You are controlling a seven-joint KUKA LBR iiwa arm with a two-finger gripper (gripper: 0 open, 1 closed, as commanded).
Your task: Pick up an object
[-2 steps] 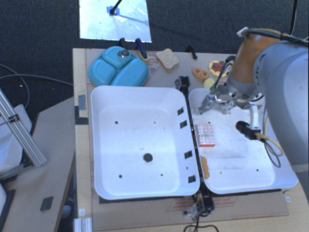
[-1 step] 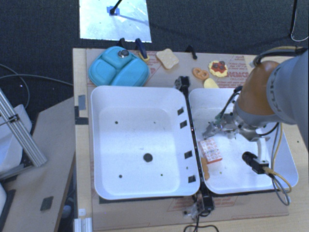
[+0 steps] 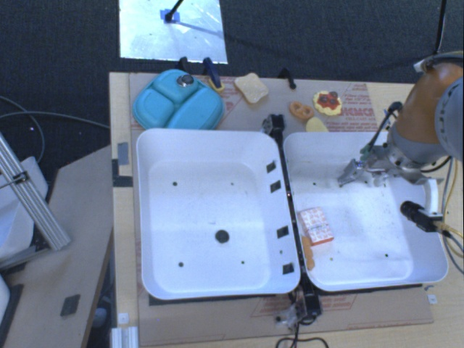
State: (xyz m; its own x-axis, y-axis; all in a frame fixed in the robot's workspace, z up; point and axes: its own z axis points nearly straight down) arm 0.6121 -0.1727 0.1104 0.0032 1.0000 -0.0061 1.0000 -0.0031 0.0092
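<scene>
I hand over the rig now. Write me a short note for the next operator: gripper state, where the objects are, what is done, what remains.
Gripper: over the far part of the right bin, nothing visible between its fingers; whether open or shut is not clear.
Objects: a small patterned box lies near the right bin's left wall, with an orange stick-shaped piece beside it. A small dark round object lies in the left bin.
Done: nothing picked up yet.
Left: go down on one object, probably the box as nearest, grasp and lift it.
</scene>
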